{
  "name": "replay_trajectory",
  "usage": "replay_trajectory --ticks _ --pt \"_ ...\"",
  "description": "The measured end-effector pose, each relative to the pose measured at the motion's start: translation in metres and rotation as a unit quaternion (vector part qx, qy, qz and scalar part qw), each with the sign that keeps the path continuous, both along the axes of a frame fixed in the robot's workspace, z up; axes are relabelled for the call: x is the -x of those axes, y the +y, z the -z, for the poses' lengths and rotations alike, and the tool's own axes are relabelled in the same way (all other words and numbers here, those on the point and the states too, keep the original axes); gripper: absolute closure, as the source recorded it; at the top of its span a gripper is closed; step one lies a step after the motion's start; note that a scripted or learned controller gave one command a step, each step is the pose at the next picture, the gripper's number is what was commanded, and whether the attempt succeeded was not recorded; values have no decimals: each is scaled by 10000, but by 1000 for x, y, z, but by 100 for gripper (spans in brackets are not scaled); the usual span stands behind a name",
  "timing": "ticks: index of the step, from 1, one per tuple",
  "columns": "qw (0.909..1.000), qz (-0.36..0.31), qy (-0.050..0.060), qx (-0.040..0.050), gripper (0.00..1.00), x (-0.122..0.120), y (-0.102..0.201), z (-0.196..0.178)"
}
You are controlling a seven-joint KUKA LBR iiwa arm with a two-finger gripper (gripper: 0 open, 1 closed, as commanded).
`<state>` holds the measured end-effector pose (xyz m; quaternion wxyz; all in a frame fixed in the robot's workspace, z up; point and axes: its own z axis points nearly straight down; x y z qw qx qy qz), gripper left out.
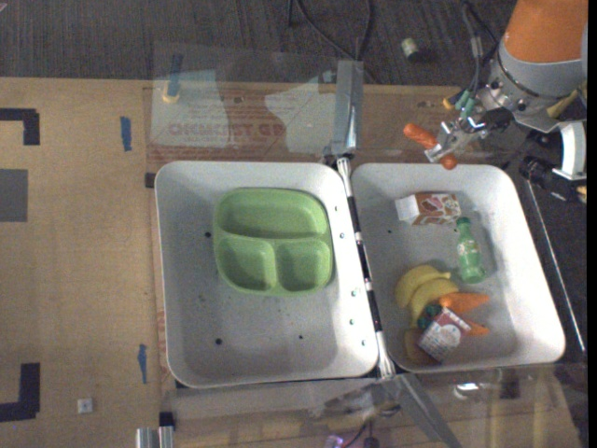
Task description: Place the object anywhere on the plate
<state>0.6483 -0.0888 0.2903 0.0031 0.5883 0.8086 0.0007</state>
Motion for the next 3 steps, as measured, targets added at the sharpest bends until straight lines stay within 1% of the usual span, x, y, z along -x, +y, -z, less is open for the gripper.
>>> replay_trajectory --ticks 1,2,3 --pt "10000 25 25 -14 100 -19 82 45" --pt "9972 -744 24 -13 100 -19 143 100" --pt "9972 -741 22 -15 0 -19 143 100"
